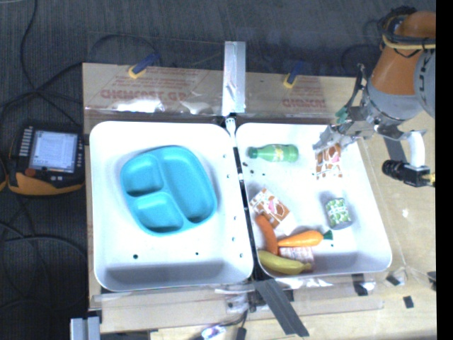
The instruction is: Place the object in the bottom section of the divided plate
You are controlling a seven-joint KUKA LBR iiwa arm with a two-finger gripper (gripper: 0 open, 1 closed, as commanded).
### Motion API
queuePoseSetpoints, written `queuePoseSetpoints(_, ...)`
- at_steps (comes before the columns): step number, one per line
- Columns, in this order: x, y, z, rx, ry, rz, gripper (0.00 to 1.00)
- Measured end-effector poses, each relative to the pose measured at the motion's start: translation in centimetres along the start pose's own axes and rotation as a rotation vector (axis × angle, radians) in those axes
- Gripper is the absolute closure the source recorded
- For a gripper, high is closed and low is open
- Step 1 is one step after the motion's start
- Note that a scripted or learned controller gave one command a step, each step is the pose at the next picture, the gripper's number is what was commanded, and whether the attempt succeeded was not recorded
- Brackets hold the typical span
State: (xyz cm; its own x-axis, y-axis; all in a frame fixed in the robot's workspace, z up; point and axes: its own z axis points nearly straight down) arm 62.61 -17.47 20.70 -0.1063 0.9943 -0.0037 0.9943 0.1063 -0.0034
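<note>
Gripper [338,134]: over right bin [375,211], far corner; fingers closed on small brown-and-white carton [328,160], which hangs lifted. Divided plate [168,188]: blue, in left bin [106,261].

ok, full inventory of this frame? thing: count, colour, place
divided plate: 1, blue, left bin
bottle: 1, green, right bin, top
carton: 1, brown and white, right bin, under the gripper
packet: 1, red and white, right bin, left side
can: 1, green, right bin, right side
carrots: 2, orange, right bin, bottom
banana: 1, yellow, right bin, bottom edge
bins: 2, white, side by side
pendant: 1, black, far left
gripper: 1, over right bin's top right
</note>
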Motion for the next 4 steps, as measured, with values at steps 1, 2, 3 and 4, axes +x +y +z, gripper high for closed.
queuePoseSetpoints(1,9.7,2.1,2.4,0.0,0.004,0.098,1.0)
queuePoseSetpoints(2,19.6,1.2,2.1,-0.004,0.003,0.145,1.0)
queuePoseSetpoints(3,27.1,-1.9,2.4,0.001,0.003,-0.057,1.0)
queuePoseSetpoints(4,36.3,-1.1,6.6,-0.002,0.003,-0.348,1.0)
